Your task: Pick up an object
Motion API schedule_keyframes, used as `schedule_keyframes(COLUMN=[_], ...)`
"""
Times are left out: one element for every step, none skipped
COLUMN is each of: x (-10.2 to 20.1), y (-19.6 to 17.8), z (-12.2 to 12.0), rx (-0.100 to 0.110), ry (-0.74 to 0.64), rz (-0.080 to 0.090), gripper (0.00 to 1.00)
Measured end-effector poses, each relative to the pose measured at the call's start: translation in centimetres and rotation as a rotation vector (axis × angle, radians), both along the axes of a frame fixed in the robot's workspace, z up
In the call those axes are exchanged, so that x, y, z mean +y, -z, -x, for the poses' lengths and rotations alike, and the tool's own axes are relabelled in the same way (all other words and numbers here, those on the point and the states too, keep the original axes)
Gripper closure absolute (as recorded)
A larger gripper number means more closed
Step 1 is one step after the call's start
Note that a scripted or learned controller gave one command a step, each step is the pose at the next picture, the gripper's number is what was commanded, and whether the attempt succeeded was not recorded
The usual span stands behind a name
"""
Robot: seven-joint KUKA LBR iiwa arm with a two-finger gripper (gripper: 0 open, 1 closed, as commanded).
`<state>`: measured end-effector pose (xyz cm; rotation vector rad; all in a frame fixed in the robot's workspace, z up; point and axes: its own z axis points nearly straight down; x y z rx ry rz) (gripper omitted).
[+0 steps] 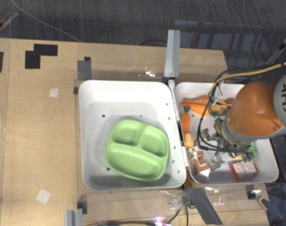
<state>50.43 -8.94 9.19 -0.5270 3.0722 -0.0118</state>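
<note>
Your pale wooden bench (35, 140) fills the left and centre of the frame under a strip of dark carpet, carrying two white bins side by side. In the left bin (93, 95), at centre, a green three-compartment plate (137, 149) lies flat toward the lower part. In the right bin (270, 171), at the right of the frame, the arm's orange band (253, 109) hangs over a clutter of objects: an orange carrot-like piece (197, 105) at the top, a small brown packet (198, 161) at lower left, a red packet (243, 169) at lower right, and the gripper (218, 145) sits low among them, though you cannot tell how its jaws stand.
</note>
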Motion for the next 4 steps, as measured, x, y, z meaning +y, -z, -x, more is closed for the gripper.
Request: schedule_keyframes(x=[0.2,-3.7,-6.4,-7.2], y=[-1.7,-0.9,-1.7,-3.4], z=[-1.3,-1.3,-2.5,-10.3], rx=[-0.05,0.015,0.017,0.014], ry=[-0.003,-0.344,-0.708,-1.185], rz=[0.001,0.004,0.009,0.017], gripper=[1.0,1.0,1.0,1.0])
